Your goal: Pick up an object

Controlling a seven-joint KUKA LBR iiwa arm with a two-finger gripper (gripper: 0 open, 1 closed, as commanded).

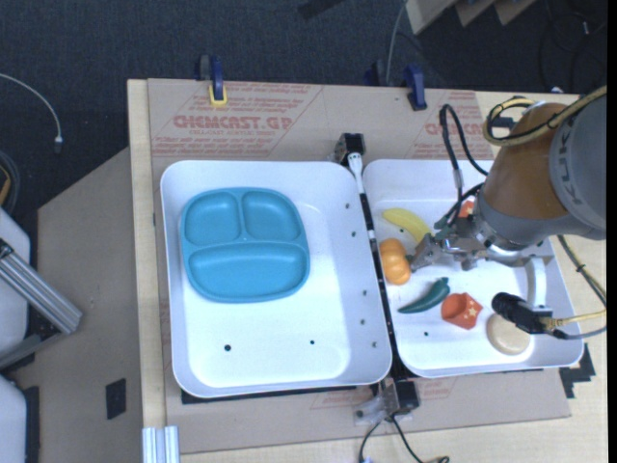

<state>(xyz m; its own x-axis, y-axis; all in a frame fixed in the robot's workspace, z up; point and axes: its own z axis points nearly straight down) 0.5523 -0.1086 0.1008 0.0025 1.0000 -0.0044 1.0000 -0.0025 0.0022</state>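
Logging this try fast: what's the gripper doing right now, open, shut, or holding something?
Gripper: beside the orange toy in the right bin; open or shut cannot be told.

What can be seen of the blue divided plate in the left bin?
The blue plate looks like matte light-blue plastic, rounded in outline, with raised ridges splitting it into three compartments: two small at the far side, one wide at the near side. It lies flat and upright in the far-left part of the left bin, holding nothing, with no other item touching it.
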